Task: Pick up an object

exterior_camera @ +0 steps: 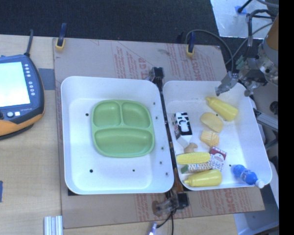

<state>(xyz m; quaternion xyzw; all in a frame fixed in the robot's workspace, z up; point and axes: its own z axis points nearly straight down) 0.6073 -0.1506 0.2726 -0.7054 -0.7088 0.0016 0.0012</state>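
The left bin (73,131) holds a green divided plate (122,128). The arm reaches in from the right, its gripper (233,85) hovering with fingers apart and empty over the right bin's (245,131) far edge, just beside a yellow bottle (222,108) lying among toy food.

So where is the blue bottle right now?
The blue bottle lies in the right bin, at its near right corner, to the right of the small red-and-white carton.
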